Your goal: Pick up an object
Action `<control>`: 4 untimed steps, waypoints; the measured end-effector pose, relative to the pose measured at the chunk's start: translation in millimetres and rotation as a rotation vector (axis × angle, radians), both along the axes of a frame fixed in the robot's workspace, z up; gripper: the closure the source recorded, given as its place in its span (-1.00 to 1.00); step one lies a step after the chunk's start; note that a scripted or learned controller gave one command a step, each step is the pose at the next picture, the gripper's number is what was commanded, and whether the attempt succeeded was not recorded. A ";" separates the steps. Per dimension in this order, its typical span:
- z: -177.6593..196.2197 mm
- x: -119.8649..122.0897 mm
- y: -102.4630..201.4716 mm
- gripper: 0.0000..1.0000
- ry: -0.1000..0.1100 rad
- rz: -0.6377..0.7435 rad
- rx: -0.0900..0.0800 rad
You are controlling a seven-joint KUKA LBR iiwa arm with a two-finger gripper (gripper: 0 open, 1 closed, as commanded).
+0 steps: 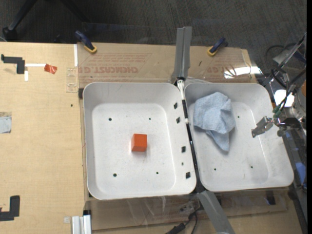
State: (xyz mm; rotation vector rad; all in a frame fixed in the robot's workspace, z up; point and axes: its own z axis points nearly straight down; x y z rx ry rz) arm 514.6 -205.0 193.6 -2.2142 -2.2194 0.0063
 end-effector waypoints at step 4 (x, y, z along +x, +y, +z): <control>-104.2 -36.9 -16.9 -1.00 -0.006 0.628 0.003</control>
